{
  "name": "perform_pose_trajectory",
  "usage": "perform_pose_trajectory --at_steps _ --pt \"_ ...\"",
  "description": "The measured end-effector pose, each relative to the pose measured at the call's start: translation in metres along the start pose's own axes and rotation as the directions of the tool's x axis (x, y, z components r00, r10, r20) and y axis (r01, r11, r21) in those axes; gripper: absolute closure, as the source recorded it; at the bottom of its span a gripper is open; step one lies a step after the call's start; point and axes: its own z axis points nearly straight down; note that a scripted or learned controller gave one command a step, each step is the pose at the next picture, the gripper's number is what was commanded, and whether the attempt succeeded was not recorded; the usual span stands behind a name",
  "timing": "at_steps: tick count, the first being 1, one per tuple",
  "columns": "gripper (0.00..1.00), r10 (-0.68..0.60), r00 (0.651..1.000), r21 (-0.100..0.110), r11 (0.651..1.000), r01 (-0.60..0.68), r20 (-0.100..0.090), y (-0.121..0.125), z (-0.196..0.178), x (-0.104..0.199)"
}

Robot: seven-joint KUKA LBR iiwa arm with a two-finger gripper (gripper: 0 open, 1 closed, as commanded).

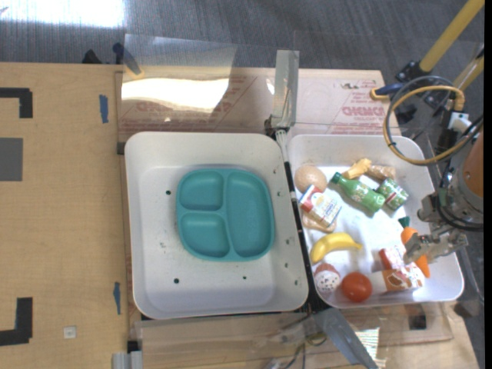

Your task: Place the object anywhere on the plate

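You are looking down at a slant on a bench topped with brown cardboard (54, 229), bearing two shallow white bins side by side. The left bin (146, 206) is the larger presence and holds a teal plate (226, 214) with three compartments, lying flat near the bin's middle with bare white floor all around it. The right bin (446, 283) sits just beside it, their rims touching along the centre, and it is scattered with small toy foods, the objects for the plate, all of them well apart from that plate. From the bigger to the smaller: a green bottle (358, 191) lies tilted near the top, a yellow banana (334, 244) curves across the middle, a pale egg (310, 177) rests at the upper left, a red tomato (356, 286) sits at the bottom edge, and a red and white carton (399, 270) lies at the lower right. The grey arm enters from the right, and its gripper (430, 246) hovers low over the right bin's right side, just above the carton (an orange piece shows beside it). You cannot tell from here whether its fingers are spread or closed.
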Motion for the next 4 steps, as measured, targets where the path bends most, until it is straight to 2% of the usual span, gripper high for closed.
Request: perform_pose_trajectory --at_steps 1,2,3,4 --pt "1.0 0.165 0.986 0.002 0.986 -0.165 0.002 -0.059 -0.009 -0.02" --pt "1.0 -0.098 0.995 0.001 0.995 0.098 0.004 -0.079 0.002 -0.123" --pt "1.0 -0.32 0.947 0.003 0.947 0.32 0.003 -0.062 -0.049 -0.188" --pt "1.0 0.036 0.999 0.005 0.999 -0.036 0.007 -0.072 -0.109 -0.312"
